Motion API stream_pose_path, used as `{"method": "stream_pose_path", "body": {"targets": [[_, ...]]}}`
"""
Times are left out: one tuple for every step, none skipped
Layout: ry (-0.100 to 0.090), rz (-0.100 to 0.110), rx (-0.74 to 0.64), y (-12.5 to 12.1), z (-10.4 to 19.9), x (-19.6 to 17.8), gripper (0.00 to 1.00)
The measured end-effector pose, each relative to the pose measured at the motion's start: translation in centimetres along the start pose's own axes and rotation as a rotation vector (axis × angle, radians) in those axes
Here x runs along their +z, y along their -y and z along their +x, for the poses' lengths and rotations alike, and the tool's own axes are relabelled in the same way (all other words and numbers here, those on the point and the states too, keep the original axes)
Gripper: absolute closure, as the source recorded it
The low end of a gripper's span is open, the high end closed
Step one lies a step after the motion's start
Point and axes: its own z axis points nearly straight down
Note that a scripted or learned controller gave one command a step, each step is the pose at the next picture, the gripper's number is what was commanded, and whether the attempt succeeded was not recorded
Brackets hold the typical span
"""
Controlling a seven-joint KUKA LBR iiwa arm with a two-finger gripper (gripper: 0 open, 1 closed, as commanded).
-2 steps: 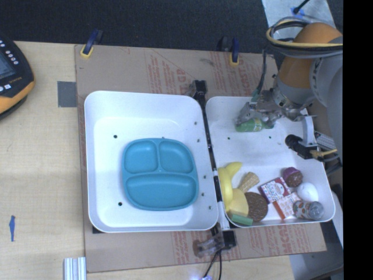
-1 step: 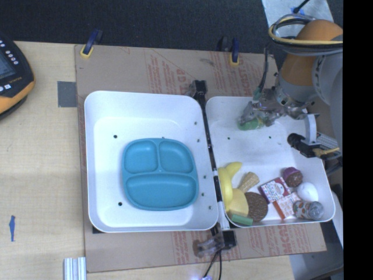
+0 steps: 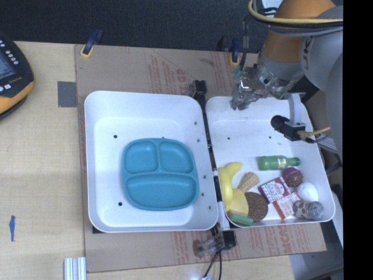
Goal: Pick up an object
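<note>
Camera view shows the gripper [image 3: 240,101] hanging over the far edge of the right bin [image 3: 256,134], near its far left corner, below the grey wrist with the orange band [image 3: 297,10]. How wide the gripper stands I cannot tell, and I see no object in it. The objects to pick lie all at the near edge of this same bin, well apart from the gripper. A yellow banana [image 3: 227,179] lies at the near left part, beside the wall between the two bins, and a brown round cookie [image 3: 256,206] is just beside it, toward the near edge. A green bottle [image 3: 277,163] lies on its side nearer the right wall, with a dark red ball [image 3: 292,177] and a white egg [image 3: 308,192] close to it, and a red and white packet [image 3: 278,195] between them and the cookie. The left bin [image 3: 105,156] carries a blue divided plate [image 3: 159,174] in its middle.
</note>
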Motion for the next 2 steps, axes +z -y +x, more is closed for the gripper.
{"method": "stream_pose_path", "body": {"targets": [[0.002, 0.008, 0.006, 0.2, -0.5, 0.5, 0.00], [0.008, 0.000, 0.015, 1.1, -10.3, -7.4, 0.00]]}}
